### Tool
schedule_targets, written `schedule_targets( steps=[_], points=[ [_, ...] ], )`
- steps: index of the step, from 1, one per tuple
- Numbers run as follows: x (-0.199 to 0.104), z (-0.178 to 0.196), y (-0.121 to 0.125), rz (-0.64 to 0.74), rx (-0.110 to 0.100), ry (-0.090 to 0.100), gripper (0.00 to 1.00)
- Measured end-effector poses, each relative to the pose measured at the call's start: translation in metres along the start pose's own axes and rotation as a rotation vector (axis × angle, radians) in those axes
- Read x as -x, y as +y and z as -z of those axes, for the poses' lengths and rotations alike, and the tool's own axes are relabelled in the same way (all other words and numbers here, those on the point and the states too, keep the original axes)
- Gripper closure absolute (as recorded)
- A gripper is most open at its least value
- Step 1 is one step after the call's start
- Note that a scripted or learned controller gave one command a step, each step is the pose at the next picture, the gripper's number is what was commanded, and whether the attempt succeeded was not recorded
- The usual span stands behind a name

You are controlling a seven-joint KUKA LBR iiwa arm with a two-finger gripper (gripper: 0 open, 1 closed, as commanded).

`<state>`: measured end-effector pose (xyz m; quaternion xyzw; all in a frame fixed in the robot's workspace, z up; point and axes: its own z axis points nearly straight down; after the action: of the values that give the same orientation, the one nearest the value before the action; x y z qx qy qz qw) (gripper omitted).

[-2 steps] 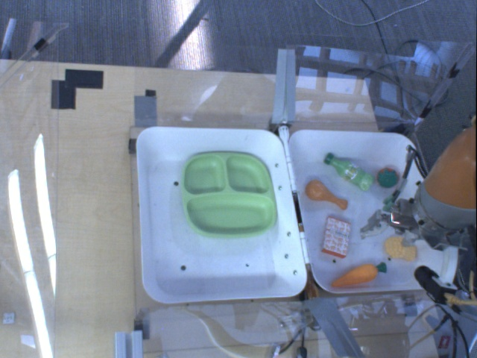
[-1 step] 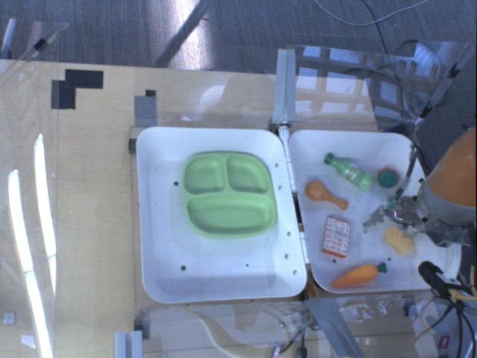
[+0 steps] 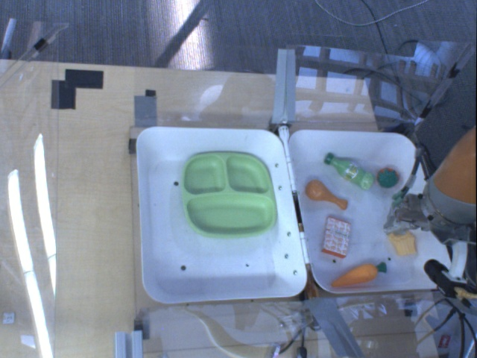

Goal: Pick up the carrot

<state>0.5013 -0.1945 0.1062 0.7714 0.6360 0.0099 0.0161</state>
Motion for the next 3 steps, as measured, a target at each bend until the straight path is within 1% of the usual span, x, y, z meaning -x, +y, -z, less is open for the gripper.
schedule_targets(
  steps=[1, 2, 3],
  points=[
    [-0.071, 0.085, -0.002, -0.069, -0.038, 0.004, 1.0],
    [-0.117, 0.076, -0.003, -0.524, -0.042, -0.008, 1.0],
    [-0.195, 0.077, -0.035, -0.236, -0.043, -0.001, 1.0]
  ],
)
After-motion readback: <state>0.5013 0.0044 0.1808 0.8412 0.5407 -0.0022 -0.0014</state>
